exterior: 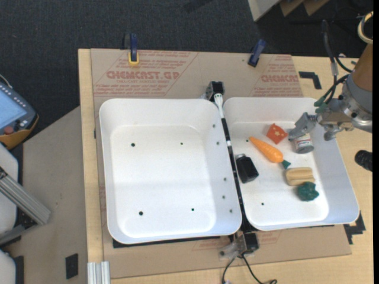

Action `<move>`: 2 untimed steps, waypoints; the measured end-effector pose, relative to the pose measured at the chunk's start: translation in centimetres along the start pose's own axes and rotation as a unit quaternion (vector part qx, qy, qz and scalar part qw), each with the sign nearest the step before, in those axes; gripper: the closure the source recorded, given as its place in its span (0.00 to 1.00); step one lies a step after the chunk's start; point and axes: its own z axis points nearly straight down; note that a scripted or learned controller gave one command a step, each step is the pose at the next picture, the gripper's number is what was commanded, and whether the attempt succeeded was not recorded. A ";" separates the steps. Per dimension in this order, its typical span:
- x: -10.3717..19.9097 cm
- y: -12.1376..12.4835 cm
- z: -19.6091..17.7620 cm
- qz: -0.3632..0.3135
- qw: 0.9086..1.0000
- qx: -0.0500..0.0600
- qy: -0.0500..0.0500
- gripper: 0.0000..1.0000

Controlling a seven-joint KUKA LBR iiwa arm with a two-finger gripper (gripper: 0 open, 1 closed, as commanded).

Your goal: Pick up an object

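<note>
Hand [303, 136] hovers just right of the orange block [276, 133].

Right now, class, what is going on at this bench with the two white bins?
A grey robot arm reaches in from the right, and its gripper is over the right bin, near the bin's upper right part. That bin holds an orange carrot, a small red piece, a black object, a tan block and a dark green item. Nothing can be seen lifted. All five lie on the bin floor, so the pick is not yet done. The left bin sits beside it.
</note>
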 end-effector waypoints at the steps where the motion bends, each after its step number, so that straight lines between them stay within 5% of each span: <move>1: 1.7 2.3 6.8 -0.001 1.000 0.001 0.000 0.00; 2: 3.6 2.3 16.9 0.000 1.000 0.002 0.001 0.00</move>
